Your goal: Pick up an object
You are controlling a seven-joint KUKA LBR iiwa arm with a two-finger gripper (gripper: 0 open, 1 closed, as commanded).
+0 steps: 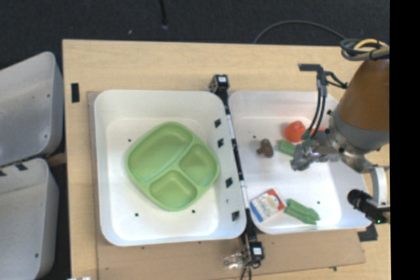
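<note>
Evidently the claw is lowered into the right bin, presumably for a grab; its state cannot be told. Just beside it a red object and a green piece are seen, a brown lump further left.

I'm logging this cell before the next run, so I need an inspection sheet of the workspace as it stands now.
Surface: wooden bench bearing a left bin and a right bin, side by side.
Job's things: in the right bin, a red object, a small brown object, a green piece and a white packet.
Clutter: green divided plate in the left bin.
Grippers: gripper low over the right bin near the red object; state of jaws unclear.
Cables: black cable behind the bench; cables along the arm.
Surroundings: dark floor, white panels at left.
</note>
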